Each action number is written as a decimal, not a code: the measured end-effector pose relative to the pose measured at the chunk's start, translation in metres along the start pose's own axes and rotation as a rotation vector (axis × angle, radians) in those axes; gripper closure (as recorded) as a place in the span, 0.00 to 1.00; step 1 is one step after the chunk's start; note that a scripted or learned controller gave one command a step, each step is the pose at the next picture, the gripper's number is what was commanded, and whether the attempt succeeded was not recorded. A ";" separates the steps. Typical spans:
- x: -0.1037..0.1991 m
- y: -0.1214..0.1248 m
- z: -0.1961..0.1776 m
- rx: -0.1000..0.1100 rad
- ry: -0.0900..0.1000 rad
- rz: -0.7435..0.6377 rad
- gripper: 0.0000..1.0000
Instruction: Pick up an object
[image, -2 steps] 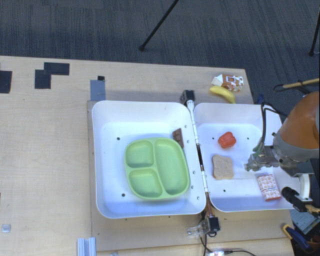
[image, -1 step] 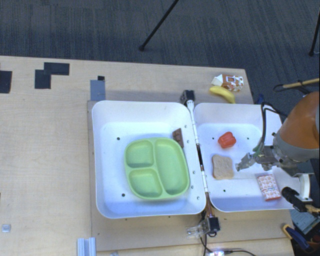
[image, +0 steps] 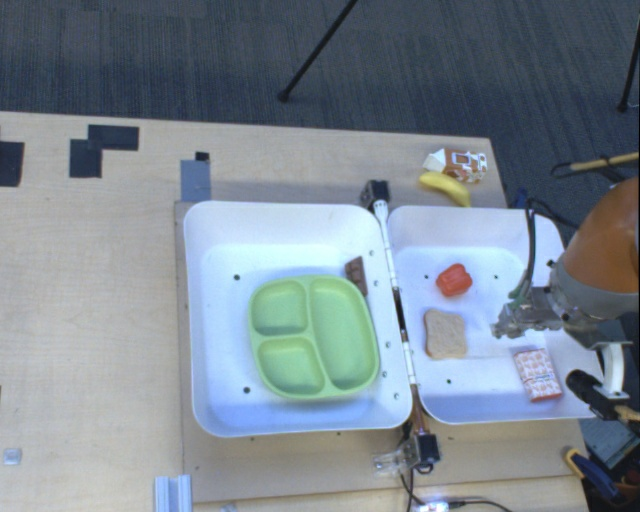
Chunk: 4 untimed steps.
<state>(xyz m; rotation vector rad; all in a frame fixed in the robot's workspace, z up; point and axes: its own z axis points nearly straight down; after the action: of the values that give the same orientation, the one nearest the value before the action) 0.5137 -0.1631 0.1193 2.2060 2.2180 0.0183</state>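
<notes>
The right bin holds a red round object, a tan slice of bread and a small red-and-white packet. My gripper hangs low over the right side of this bin, just right of the bread and just above-left of the packet. Its fingers are small and dark from here, and nothing shows between them. The grey wrist with its orange band reaches in from the right edge.
The left bin carries a green divided plate and a small brown piece near its right wall. A yellow banana and a small packet lie on the bench behind the right bin.
</notes>
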 end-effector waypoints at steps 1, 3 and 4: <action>0.000 0.000 0.000 0.000 0.000 -0.001 0.00; 0.031 -0.021 0.020 0.000 -0.002 0.003 1.00; 0.031 -0.021 0.020 0.000 -0.002 0.003 0.00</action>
<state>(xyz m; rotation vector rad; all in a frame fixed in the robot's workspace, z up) 0.4927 -0.1319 0.0992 2.2083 2.2140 0.0164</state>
